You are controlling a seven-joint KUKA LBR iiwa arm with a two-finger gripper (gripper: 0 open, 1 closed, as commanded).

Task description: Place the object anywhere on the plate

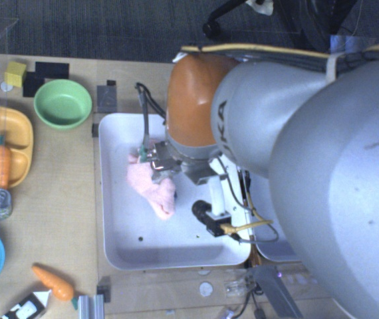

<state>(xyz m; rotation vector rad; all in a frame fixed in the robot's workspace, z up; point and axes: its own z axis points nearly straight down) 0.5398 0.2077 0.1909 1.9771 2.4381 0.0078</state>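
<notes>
While gripper (159,168) meets one pink cloth (153,188), grip unclear; two carrots (2,166) outside.

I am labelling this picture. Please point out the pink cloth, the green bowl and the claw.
pink cloth (153,189): camera view, middle of its folds.
green bowl (62,103): camera view, inner bottom.
claw (157,167): camera view, its tip above the cloth.

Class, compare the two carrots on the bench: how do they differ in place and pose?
The upper carrot lies in the yellow tray, pointing up and down the view. The lower carrot lies on the bare bench, slanted, near the front edge. Both are orange and outside the white bin.
</notes>
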